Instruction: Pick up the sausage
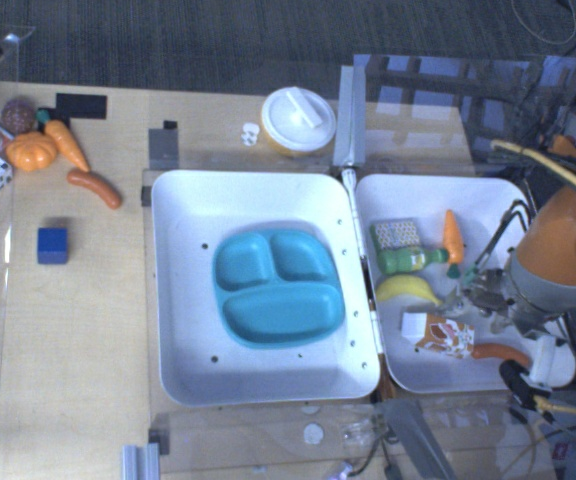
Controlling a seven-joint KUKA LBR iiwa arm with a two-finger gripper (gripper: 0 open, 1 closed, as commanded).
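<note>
Down into the left bin (178,268) first: a blue divided tray (278,286) sits squarely in the middle of it. Over to the right bin (393,373), and it's crowded. A small checkered block (396,234) is near the top, with a green bottle (408,260) lying just below it and a carrot (452,236) beside them. A yellow banana (406,288) is under the bottle. A printed carton (440,335) lies near the front, and the sausage (501,351) is right next to it, flat on the bin floor at the right. The gripper (474,296) hangs low over that bin, just above the carton and the sausage. Whether it's apart or closed, I cannot tell, as it's a dark tangle. Nothing shows in its grasp.

Out on the wooden bench (88,348) a white lidded cup (299,119) stands behind the bins. At far left are a blue cube (53,245), a little pumpkin (31,152), another carrot (66,143) and a second reddish sausage-shaped piece (95,188). Dark carpet (268,18) runs beyond.
</note>
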